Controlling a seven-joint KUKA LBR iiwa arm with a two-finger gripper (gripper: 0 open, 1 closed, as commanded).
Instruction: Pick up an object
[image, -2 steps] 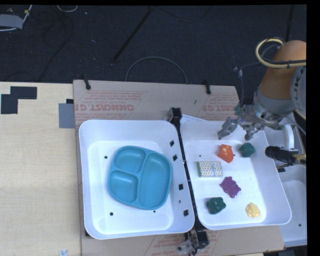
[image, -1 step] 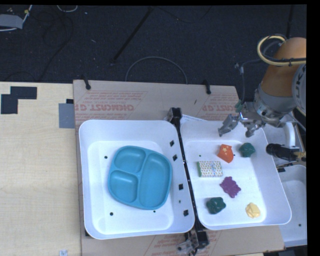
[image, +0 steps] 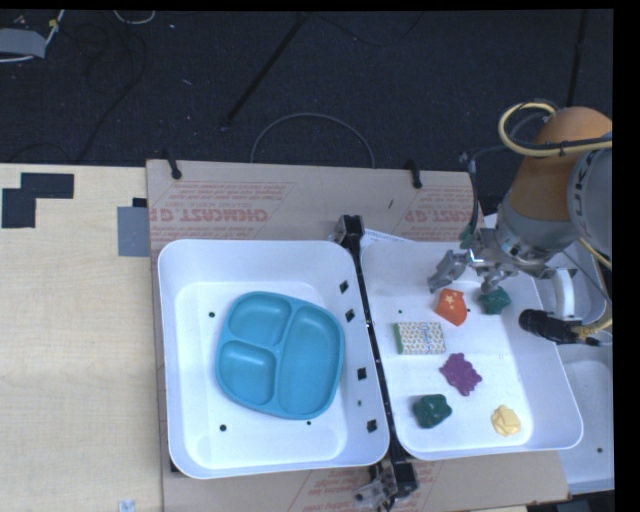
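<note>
I'd take the orange block (image: 451, 306), centre-right of frame in the right bin (image: 560, 420), as my target. My gripper (image: 472, 268) hangs just above it, fingers spread and empty. The teal piece (image: 493, 299) just beside could get nudged or caught.

Even overhead light, soft shadows, slightly blurry (dark background).
</note>
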